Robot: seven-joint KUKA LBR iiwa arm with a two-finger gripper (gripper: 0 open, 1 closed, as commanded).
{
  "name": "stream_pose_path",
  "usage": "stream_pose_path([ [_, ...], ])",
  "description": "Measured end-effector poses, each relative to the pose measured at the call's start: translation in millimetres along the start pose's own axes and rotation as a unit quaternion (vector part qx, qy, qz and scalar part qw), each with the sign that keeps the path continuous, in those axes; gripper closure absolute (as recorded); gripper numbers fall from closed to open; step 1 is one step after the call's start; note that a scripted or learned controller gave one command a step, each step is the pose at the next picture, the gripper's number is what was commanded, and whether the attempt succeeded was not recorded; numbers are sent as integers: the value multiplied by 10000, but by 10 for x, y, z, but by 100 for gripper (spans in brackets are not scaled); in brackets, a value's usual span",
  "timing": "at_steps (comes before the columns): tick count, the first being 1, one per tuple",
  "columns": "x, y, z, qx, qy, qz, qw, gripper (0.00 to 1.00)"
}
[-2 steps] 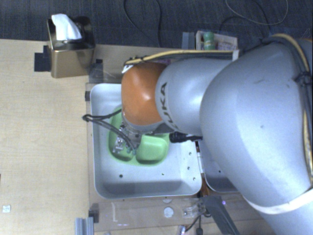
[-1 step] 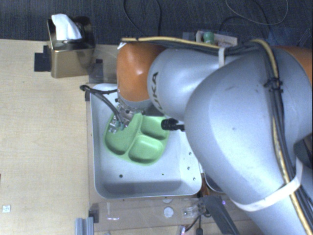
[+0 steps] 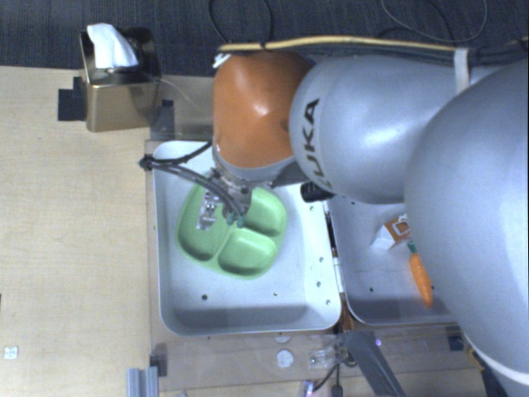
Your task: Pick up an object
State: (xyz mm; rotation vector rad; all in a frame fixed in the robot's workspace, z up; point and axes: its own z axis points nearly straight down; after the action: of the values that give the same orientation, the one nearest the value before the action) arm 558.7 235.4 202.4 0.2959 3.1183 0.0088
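Note:
A green divided plate (image 3: 248, 242) with three compartments lies in the left white bin (image 3: 240, 317). My gripper (image 3: 213, 213) hangs from the orange wrist directly over the plate's upper left compartment, its tips down at the plate's surface. The arm's big grey body covers the upper right of the scene. In the right bin (image 3: 372, 304) lie an orange carrot-like object (image 3: 421, 278) and a small white and orange item (image 3: 397, 230), both partly hidden by the arm.
A gold-coloured box (image 3: 116, 89) with white tissue stands on the wooden bench beyond the left bin's far corner. Cables loop across the dark floor at the top. Bare bin floor shows in front of the plate.

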Motion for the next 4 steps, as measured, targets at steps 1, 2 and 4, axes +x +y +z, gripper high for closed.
stream_pose_path([
  [1,564,-152,1038,-7,7,2043,9789,100],
  [2,539,-101,1082,-31,-41,948,9955,100],
  [4,130,-161,-68,11,19,-838,9965,100],
])
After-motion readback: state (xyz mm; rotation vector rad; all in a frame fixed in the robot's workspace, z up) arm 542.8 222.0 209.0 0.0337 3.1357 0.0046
